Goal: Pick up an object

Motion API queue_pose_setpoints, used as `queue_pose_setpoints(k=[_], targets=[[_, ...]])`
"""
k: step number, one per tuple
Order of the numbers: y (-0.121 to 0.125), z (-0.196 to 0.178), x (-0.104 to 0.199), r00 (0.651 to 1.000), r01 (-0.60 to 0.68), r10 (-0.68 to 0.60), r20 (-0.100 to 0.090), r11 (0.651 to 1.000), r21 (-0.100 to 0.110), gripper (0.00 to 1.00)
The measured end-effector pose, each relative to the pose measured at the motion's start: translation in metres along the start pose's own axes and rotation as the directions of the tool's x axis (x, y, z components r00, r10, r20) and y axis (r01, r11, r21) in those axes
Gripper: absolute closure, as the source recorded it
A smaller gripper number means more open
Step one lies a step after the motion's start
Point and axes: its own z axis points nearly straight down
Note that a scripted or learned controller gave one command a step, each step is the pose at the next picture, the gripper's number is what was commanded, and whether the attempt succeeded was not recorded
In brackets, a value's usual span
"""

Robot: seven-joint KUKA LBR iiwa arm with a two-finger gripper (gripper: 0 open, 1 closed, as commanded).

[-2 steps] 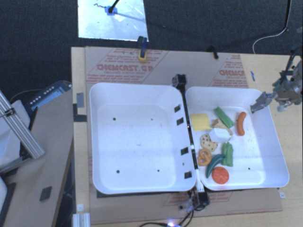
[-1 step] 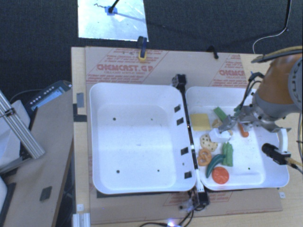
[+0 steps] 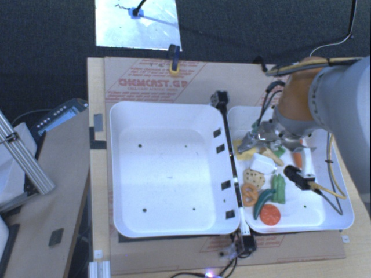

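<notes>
In the right bin (image 3: 333, 216) the pile of small objects lay nearest the camera: a red round piece (image 3: 269, 214) at the near end, then a green pod (image 3: 264, 198) and a green ridged piece (image 3: 279, 187), with a pretzel (image 3: 250, 193) and a cracker (image 3: 253, 177) to their left. A white block (image 3: 262, 164) sat just beyond these. Farther still, the gripper (image 3: 253, 141) hung over the bin's far left part; whether its fingers were spread or pressed together could not be told. The objects therefore lay on its near side, the white block closest, just beside it. The left bin (image 3: 124, 112) stood alongside.
</notes>
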Motion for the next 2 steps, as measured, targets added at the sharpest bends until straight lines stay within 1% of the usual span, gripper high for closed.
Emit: queue_pose_setpoints(k=[1,2], targets=[[-0.001,-0.013,-0.005,1.000,-0.006,0.006,0.002,1.000,-0.002,1.00],[0.045,-0.175,-0.001,1.000,-0.004,0.004,0.005,1.000,-0.020,1.00]])
